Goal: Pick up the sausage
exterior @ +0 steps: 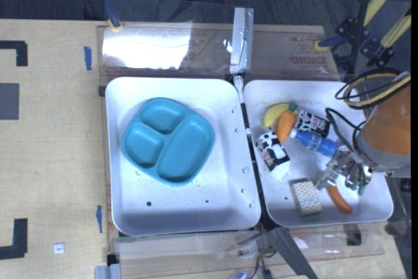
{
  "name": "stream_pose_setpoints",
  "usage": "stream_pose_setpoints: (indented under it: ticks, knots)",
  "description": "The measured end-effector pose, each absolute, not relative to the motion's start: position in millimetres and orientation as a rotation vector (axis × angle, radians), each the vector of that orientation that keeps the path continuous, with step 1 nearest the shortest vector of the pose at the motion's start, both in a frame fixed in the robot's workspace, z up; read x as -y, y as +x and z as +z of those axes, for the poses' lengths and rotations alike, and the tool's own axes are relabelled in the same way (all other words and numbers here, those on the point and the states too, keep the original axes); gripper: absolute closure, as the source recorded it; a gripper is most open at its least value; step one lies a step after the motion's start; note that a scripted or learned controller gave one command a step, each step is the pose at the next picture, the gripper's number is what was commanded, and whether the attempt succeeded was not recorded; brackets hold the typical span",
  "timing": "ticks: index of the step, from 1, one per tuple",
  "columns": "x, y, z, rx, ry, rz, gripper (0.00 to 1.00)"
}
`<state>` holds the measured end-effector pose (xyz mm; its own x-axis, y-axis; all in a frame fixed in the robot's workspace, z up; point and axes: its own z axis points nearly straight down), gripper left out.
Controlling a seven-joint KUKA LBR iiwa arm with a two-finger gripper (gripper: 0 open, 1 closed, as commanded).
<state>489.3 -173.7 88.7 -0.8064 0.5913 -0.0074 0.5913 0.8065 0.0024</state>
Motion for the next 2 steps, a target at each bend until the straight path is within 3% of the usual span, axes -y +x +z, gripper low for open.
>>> stream_pose_setpoints:
  ticks: [1,2]
  knots:
    - [159.5,483.4,89.1,-3.113,0.324,-0.002,1.0]
    - [154.0,480.9,88.5,-2.993,0.945,0.001,1.0]
